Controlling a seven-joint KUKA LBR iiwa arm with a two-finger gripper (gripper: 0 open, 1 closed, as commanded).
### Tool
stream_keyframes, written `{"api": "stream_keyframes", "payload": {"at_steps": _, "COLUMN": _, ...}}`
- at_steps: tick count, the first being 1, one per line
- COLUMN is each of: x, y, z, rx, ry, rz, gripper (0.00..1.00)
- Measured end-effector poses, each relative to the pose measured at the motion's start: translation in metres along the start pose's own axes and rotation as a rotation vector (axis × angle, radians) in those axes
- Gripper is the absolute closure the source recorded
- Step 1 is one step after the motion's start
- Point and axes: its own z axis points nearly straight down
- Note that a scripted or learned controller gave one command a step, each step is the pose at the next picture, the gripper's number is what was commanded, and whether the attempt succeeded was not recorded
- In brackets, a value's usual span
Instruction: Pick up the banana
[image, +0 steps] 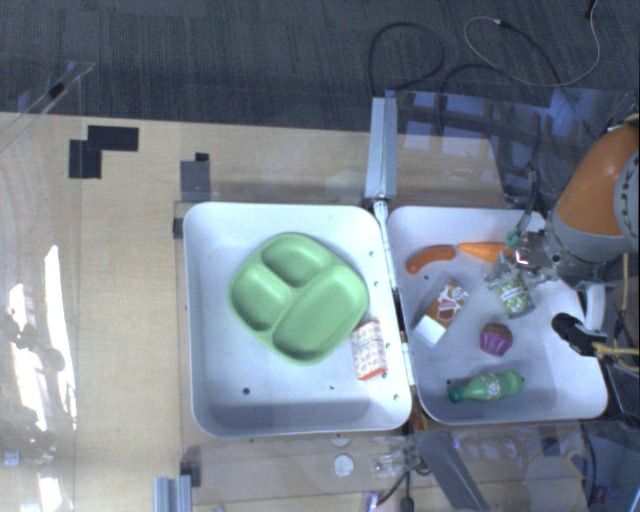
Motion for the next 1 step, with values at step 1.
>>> {"api": "stream_keyframes", "payload": {"at_steps": 1, "x": 0.0507, "y": 0.0503, "z": -0.1219, "rx": 0.011, "ry": 0.000, "rz": 0.001, "gripper": 1.00}}
